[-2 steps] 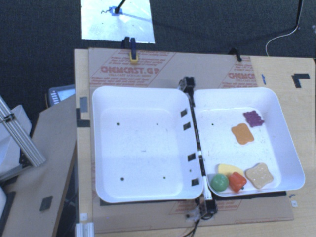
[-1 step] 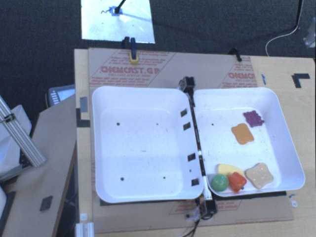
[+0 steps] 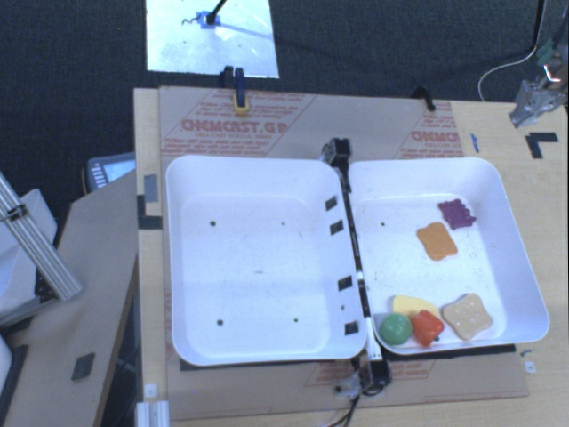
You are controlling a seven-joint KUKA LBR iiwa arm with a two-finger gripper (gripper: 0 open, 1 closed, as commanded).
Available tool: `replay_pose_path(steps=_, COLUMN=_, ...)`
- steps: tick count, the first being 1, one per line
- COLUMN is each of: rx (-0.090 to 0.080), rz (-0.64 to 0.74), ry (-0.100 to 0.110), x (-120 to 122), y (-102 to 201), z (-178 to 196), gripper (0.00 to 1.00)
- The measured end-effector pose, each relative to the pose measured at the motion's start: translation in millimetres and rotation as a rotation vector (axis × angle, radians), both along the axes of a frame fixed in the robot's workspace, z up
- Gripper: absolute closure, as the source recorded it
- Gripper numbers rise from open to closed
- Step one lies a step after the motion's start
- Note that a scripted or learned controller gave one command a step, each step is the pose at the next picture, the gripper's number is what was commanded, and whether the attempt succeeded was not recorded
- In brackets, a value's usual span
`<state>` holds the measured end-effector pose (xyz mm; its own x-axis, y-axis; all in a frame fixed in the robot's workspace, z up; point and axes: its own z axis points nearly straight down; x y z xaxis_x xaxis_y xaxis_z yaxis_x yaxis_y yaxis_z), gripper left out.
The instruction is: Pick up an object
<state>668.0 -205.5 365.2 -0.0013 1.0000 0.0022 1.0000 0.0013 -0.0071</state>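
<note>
**Overhead, six toys lie in the right bin**

A purple piece [image 3: 456,212] and an orange piece [image 3: 436,240] lie near the right bin's [image 3: 494,174] far right side. Along its near edge sit a green ball [image 3: 395,329], a red pepper [image 3: 428,327], a yellow wedge [image 3: 411,305] and a toast slice [image 3: 468,316], clustered close together. The left bin [image 3: 258,265] adjoins it. The gripper [image 3: 540,98] hangs beyond the bench's far right corner, well apart from the toys; I cannot tell whether it is open or closed.
</note>
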Motion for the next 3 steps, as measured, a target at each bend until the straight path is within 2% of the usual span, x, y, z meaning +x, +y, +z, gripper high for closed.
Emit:
replay_pose_path(steps=1, rx=-0.009, rz=0.004, ry=-0.027, x=0.5, y=-0.1, z=149.3, gripper=1.00)
replay_pose_path(steps=2, rx=0.000, rz=0.000, ry=0.000, x=0.1, y=-0.4, z=31.0, gripper=1.00)
replay_pose_path(steps=3, rx=-0.008, rz=0.006, ry=-0.027, x=0.3, y=25.0, z=180.8, gripper=1.00)
